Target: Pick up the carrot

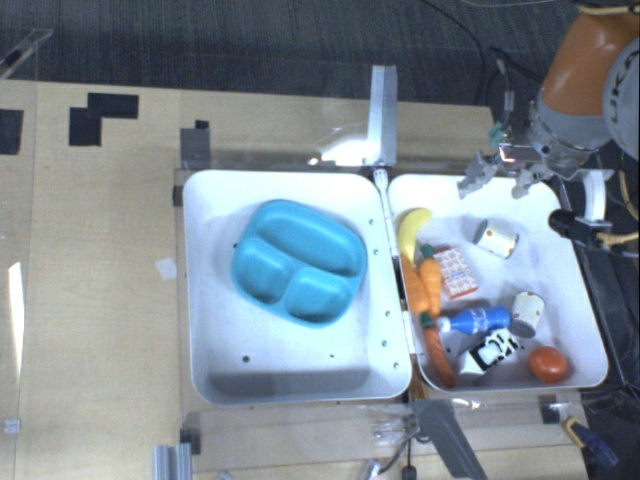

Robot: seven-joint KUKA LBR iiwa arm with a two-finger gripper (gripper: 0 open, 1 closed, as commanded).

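Observation:
The carrot [424, 286] is orange with a green top end and lies along the left wall of the right bin [560, 268], just below a yellow banana [411, 230]. My gripper [497, 177] hangs above the far edge of the right bin, up and to the right of the carrot. Its two fingers are spread apart with nothing between them.
The right bin also holds a small patterned box [456, 271], a blue bottle [472, 321], two small cans [496, 238] [527, 312], a tomato [548, 365], a black-and-white item [494, 350] and a reddish sausage-like piece [438, 356]. A blue divided tray [298, 259] sits in the left bin [215, 298].

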